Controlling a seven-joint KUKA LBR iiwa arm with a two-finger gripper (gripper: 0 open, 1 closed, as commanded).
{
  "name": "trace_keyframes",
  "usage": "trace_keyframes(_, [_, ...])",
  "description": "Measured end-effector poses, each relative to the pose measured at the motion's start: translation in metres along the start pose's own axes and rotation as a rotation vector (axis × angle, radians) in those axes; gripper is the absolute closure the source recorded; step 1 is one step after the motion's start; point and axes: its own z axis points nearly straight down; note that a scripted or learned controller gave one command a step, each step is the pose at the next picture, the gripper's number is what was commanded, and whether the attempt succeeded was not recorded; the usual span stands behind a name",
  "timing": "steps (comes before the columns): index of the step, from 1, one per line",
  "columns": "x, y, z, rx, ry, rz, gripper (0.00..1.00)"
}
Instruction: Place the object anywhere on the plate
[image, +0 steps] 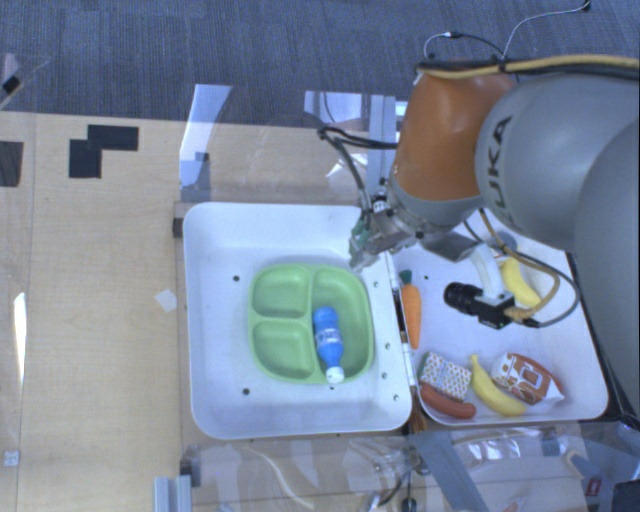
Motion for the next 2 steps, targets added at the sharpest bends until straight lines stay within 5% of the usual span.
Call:
trace_keyframes(1, [0.000, 0.000, 0.000, 0.000, 0.000, 0.000, 0.00])
trace_keyframes(2, [-0.026, 0.042, 0.043, 0.008, 0.001, 0.079, 0.00])
